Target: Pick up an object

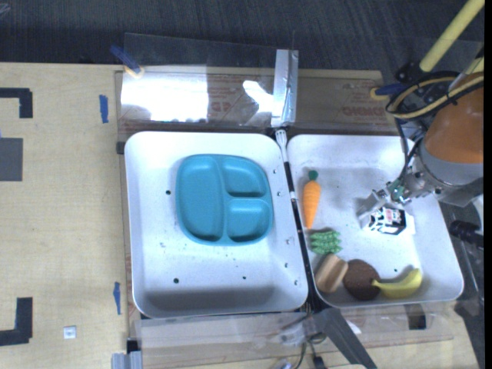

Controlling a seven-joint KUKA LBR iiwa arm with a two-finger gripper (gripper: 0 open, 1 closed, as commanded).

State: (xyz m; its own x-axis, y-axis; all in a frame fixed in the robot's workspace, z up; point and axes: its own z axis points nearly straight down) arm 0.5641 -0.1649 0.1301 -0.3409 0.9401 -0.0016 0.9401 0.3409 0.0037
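Orange plastic carrot (310,200) lies at the right white bin's (446,241) left wall, well apart from the metal two-finger gripper (382,204); whether that pincer is spread we cannot tell. We read no writing on the black-and-white item (387,221) just beneath it.

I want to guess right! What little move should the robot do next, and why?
Probably lower the pincer a little. It hangs over the right bin with no toy between its tips, just above the small black-and-white thing. The carrot and banana lie farther off.
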